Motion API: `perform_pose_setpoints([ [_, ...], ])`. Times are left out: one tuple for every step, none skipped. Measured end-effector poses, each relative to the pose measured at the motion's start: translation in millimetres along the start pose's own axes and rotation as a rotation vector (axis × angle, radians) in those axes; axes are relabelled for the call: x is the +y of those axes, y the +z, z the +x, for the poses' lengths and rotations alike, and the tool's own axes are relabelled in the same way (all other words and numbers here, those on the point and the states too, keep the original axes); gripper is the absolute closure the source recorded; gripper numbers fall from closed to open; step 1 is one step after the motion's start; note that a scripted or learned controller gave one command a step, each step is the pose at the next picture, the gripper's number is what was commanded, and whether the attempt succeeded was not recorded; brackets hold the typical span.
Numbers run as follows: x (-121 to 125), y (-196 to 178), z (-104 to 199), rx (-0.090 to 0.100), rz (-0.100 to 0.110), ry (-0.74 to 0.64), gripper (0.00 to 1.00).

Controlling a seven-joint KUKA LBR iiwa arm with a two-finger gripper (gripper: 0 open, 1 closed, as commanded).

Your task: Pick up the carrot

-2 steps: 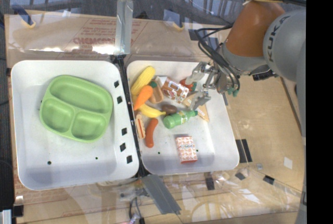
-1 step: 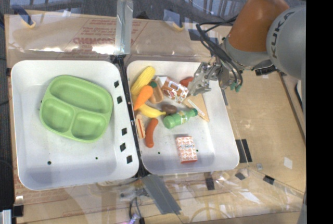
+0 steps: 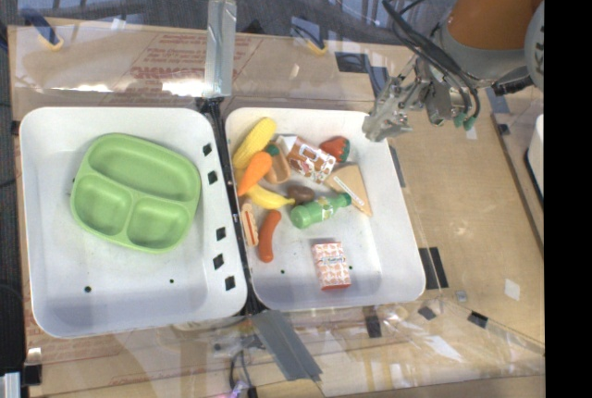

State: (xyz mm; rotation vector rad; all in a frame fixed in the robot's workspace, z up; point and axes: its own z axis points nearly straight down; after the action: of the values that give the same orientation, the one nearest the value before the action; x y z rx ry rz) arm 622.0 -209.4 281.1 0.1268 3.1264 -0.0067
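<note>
Orange tapered toy carrot (image 3: 256,171) lies in the right white plastic bin (image 3: 388,230), upper left part, pressed between a yellow corn cob (image 3: 253,141) above and a yellow banana (image 3: 268,197) below. Metal two-finger gripper (image 3: 381,123) hangs over the bin's upper right corner, well apart from the carrot, to its right and slightly higher in view. Nothing sits between the fingers; how far they are spread, I cannot tell. Green sectioned plastic tray (image 3: 136,192) sits in the left white bin (image 3: 46,276).

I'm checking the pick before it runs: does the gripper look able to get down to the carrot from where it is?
Probably yes. The carrot lies on top with nothing over it, but corn and a banana press close, so the gripper, at the bin's far corner, has little finger room.
</note>
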Motion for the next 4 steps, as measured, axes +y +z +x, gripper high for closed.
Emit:
perform_pose_setpoints([
  [0,-114,-3,0.0,0.0,-0.064,1.0],
  [2,-214,-26,0.004,-0.002,-0.354,1.0],
  [3,-40,-35,0.021,-0.011,-0.351,1.0],
  [3,-172,-38,0.001,-0.001,-0.562,1.0],
])
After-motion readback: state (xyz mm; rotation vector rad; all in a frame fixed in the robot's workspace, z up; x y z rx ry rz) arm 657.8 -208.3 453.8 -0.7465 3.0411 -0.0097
